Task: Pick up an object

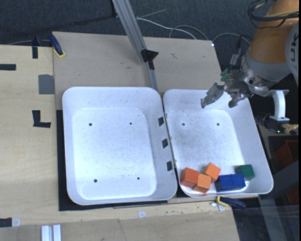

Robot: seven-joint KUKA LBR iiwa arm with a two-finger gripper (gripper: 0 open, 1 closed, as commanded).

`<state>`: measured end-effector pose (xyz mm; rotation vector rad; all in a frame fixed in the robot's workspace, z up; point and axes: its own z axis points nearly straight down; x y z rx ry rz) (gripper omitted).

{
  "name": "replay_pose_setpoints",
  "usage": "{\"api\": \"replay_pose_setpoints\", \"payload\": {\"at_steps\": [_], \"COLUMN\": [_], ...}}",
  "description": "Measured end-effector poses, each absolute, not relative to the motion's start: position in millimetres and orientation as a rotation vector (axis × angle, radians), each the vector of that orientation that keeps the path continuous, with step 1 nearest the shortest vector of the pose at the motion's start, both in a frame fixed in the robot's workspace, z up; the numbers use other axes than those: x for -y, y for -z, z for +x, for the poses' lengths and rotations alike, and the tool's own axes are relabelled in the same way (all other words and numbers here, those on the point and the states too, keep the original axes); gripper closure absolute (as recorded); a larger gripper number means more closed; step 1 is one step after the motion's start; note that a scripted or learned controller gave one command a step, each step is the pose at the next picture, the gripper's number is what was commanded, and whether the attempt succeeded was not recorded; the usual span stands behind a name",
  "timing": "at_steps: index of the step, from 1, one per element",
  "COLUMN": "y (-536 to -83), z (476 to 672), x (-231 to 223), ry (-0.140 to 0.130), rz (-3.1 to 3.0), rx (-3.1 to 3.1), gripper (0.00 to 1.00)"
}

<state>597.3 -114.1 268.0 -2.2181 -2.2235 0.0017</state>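
My gripper [221, 100] hangs over the far edge of the right bin [200, 134], fingers spread open with nothing between them. Far from it, along the bin's near edge, lie three orange blocks [190, 176] [212, 170] [203, 183] bunched together. A blue block [230, 183] lies just right of them, and a small green block [246, 171] sits by the near right corner.
The left bin [110, 144] sits beside the right one, with black clips [164, 142] along their shared rim. A slanted metal rail [133, 26] runs down from the top to the gap between the bins. Cables lie behind the right bin.
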Motion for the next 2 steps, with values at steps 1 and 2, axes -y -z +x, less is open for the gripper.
{"api": "replay_pose_setpoints", "payload": {"at_steps": [1,2], "y": [-264.9,-275.2], "z": [629.7,628.7], "x": [98.1,98.6], "ry": [0.000,-0.002], "rz": [-2.217,-2.217], "rx": [2.227,2.225], "gripper": [0.00,1.00]}}
